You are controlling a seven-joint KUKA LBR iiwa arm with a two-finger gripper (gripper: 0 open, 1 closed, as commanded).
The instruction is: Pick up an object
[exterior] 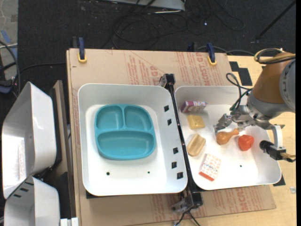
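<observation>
A tan cardboard sheet (141, 65) with faint red printing covers the tabletop, held at its far edge by a yellow clamp (82, 55) and a blue-and-yellow clamp (211, 55); around it lies dark carpeted floor (47, 13) strewn with black cables, and two glossy white tubs (26, 131) stand off the sheet's left edge. On the cardboard sit two shallow white plastic bins with rounded corners, joined by a black divider strip. The left bin (89, 173) holds a smooth teal plate (125, 131) moulded into three compartments. The right bin (268, 173) is the landmark for the rest: near its far left corner lies a small purple-and-white packet (194, 106); just toward the bin's middle from that, a pale yellow block (196, 121); below it, along the left wall, a tan, bread-like oblong (196, 144); toward the near wall, a flat white-and-orange carton (210, 166). In the middle of the bin lies an orange-brown toy drumstick (227, 136), rounded at one end and narrow at the other, and just right of it a glossy red, tomato-like lump (245, 142). The grey arm with its orange band (270, 81) comes in over the bin's right wall, and the gripper (225, 124) hangs at the drumstick's narrow upper end, metal parts just above it. I cannot tell how far the jaws are parted, nor whether they have hold of anything.
</observation>
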